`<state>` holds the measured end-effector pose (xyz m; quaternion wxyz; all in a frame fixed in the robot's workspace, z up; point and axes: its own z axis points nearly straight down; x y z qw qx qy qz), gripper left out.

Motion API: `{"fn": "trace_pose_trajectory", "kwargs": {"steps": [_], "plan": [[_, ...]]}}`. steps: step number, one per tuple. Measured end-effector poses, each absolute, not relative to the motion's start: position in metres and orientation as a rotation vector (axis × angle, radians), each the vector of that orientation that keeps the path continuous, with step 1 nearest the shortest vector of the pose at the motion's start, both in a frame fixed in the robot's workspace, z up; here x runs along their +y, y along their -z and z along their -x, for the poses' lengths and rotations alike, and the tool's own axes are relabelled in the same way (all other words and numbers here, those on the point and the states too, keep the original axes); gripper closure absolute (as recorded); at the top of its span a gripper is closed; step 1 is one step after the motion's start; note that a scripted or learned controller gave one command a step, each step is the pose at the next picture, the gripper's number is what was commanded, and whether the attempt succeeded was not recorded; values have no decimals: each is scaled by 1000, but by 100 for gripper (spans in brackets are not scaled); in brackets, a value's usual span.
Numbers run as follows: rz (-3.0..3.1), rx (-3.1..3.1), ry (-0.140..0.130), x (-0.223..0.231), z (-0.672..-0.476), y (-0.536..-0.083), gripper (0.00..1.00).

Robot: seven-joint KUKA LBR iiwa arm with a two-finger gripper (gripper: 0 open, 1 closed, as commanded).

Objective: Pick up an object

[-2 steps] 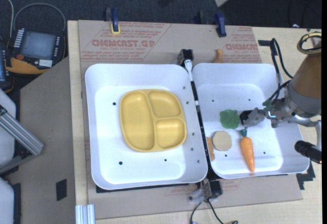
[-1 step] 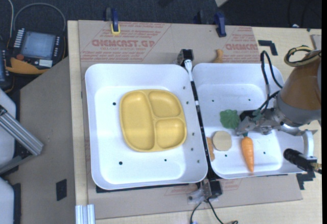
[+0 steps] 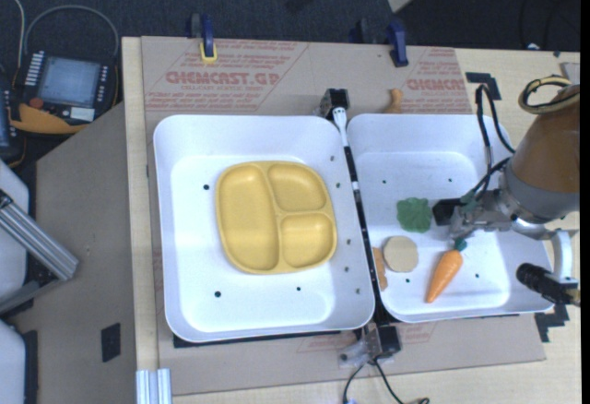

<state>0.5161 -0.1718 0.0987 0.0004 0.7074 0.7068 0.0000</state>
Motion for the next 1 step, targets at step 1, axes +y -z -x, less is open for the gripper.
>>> {"fn": "trace_pose_trajectory", "kwargs": {"steps": [1], "plan": [[-2217,2218,-3,-175,-517,-162,100]]}}
